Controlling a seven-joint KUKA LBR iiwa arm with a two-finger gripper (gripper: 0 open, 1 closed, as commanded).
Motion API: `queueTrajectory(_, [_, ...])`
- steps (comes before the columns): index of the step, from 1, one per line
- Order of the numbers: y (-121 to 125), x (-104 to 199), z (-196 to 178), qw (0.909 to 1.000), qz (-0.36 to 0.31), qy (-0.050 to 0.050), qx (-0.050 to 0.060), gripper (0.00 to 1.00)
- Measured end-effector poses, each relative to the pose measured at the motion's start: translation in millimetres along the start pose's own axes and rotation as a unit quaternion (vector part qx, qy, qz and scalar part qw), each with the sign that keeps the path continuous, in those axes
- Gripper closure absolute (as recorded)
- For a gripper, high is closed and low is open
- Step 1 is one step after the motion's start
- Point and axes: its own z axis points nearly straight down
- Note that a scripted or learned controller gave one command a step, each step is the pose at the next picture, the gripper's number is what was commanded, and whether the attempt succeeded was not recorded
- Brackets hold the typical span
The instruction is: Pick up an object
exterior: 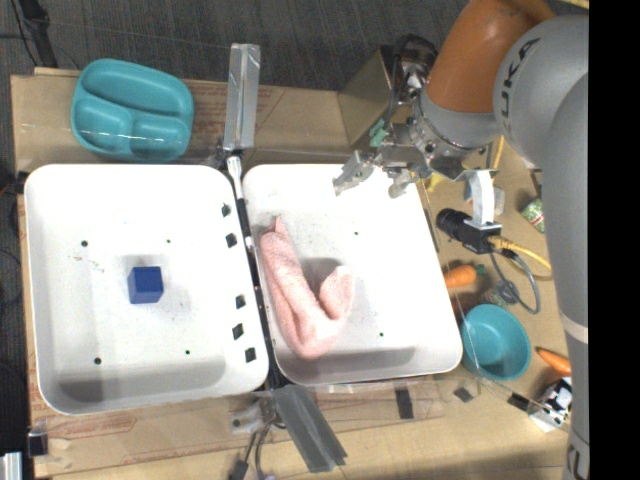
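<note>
While the big grey arm [540,88] hangs over the right bin [400,268], its gripper [376,176] has its fingers spread wide with nothing between them. Below them, apart, lies the pink cloth [300,293]. A small blue block [146,284] sits in the left bin [60,268].

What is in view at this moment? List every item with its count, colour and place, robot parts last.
bins: two, white, side by side on the bench
block: one, blue, left bin
cloth: one, pink, crumpled along the right bin's left side
divided tray: one, teal, bench above the left bin
bowl: one, teal, bench right of the right bin
carrot-like pieces: two, orange, by the bowl
arm: one, grey with orange band, upper right
gripper: one, metal, open, above the right bin's top edge, holding nothing
</note>
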Motion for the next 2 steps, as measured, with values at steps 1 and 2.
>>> queueTrajectory(1, [-45,-28,145,0.9982,-0.06,0.001,0.001,0.0])
queueTrajectory(2, [-79,-31,173,0.9944,-0.105,0.0,-0.001,0.0])
